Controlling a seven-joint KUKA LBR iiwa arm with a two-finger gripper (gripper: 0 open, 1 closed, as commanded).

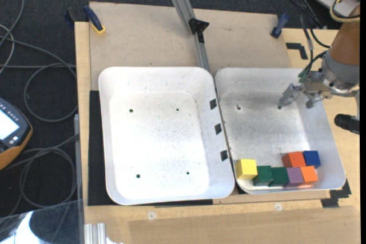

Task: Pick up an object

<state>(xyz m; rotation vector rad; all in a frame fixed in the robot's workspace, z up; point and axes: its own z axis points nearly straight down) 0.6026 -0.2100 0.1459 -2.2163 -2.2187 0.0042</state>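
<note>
Currently end effector [298, 96] is hovering over the upper part of the right bin [251, 123], fingers seemingly spread, gripping nothing. Blocks [280, 171] are sitting clustered along the bin's near edge, well apart. Nothing is being lifted; approach and grasp remain.

Seven small coloured blocks [280, 170], yellow, green, purple, orange, red and blue, cluster touching at the right bin's [257, 123] five o'clock edge.

You are not seeing any readable text, label, brand or number anywhere on the things here.
</note>
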